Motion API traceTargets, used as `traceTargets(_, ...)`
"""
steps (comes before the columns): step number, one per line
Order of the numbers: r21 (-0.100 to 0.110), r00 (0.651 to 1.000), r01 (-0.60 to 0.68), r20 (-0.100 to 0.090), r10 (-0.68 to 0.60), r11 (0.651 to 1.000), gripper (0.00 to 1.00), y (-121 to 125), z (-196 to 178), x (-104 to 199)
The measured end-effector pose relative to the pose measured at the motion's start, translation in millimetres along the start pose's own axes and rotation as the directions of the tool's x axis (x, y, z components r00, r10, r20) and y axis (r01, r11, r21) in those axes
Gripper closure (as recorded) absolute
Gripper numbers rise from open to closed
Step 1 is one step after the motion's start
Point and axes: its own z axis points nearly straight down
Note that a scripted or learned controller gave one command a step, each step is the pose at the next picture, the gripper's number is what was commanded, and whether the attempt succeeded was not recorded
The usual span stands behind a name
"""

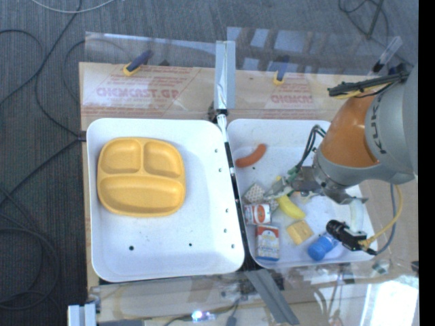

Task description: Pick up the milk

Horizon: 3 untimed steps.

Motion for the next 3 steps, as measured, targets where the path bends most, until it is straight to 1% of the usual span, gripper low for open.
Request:
traceTargets(1, 0.012, 0.999, 0.052, -0.004, -0.052, 0.999, 0.0, -5, -13, 15)
traceTargets(2, 0.012, 0.999, -0.032, 0.003, 0.032, 0.999, 0.0, 53, -90, -59)
traceTargets(3, 0.005, 0.992, -0.13, 0.001, 0.13, 0.992, 0.0, -5, 10, -23)
